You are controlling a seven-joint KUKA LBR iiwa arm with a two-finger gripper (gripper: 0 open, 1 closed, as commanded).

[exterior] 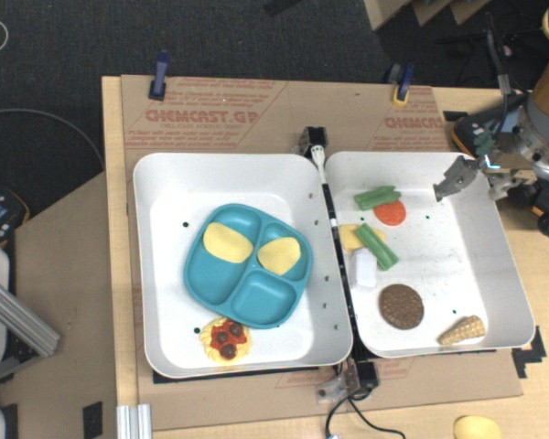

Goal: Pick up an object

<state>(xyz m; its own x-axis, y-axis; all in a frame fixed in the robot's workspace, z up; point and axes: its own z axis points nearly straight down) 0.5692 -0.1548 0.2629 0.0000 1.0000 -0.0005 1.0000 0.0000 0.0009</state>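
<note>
Overhead, the desk (256, 108) carries two shallow white bins side by side on a brown cardboard sheet held by blue clamps (159, 73). The left bin (156, 245) holds a teal divided plate (242, 286), tilted, with two yellow pieces (227, 242) sitting in its upper compartments. Just below the plate, near the bin's front wall, lies a small toy pizza with red toppings (224, 338).

The right bin (494, 273) holds the loose toy foods. A green bean-like piece (376, 197) lies near the bin's back left, touching a red tomato slice (391, 213) just below it. A second green piece (376, 245) lies slanted over a yellow piece (349, 237) close to the divider, with a white block (363, 269) just beneath. A round brown patty (401, 306) sits toward the front, and an ice cream cone (463, 330) lies on its side near the front right corner.

The arm enters from the right, and the claw (457, 179) hovers at the back right part of the right bin, well apart from the food; whether its fingers are apart or together I cannot tell, and nothing is visibly between them
</note>
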